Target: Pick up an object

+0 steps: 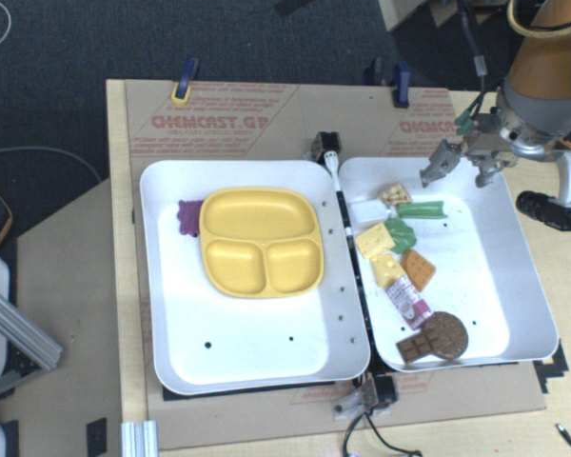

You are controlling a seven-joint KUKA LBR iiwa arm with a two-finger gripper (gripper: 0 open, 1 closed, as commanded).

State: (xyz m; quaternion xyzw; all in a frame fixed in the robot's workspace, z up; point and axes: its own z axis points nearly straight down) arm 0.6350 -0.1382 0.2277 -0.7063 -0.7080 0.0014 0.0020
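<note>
gripper [462, 167] spread wide, holding nothing, high over my right bin [514, 255]; the cracker [395, 195] and green piece [421, 210] crowd together, so i might pinch neither.

Gripper [463, 167] hovering over right bin [514, 255] far edge, fingers spread, nothing between them. Yellow tray [262, 241] in left bin [171, 284], purple piece [187, 217] touching its left side. Crackers [419, 268], green bits [417, 210], cookie [446, 334] clustered in right bin.
</note>
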